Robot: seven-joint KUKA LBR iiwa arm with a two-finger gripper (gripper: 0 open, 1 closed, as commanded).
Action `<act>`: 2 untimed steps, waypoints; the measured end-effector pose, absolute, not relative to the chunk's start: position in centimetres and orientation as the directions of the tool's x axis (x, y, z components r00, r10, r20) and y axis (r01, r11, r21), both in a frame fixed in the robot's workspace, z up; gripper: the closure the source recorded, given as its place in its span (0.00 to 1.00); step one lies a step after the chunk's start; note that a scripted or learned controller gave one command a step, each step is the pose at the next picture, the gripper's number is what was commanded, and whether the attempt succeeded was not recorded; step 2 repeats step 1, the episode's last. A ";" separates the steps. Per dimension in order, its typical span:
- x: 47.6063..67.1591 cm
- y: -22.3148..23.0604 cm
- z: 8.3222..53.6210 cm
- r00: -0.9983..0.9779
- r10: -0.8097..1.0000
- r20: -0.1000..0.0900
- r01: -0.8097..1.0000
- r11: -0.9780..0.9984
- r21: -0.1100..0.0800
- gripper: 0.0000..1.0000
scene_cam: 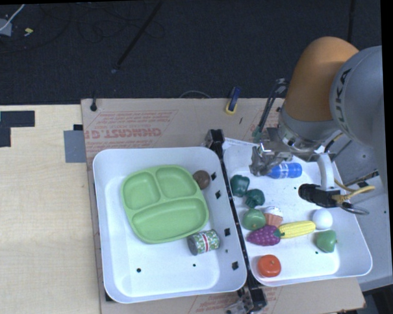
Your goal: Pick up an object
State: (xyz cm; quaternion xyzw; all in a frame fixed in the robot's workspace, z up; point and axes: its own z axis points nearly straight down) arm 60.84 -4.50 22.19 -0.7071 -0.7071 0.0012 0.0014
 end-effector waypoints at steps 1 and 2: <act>61.1 -3.7 23.3 -0.001 1.000 0.000 1.000 0.001 -0.001 1.00; 61.1 -3.7 23.3 -0.001 1.000 0.000 1.000 0.001 -0.001 1.00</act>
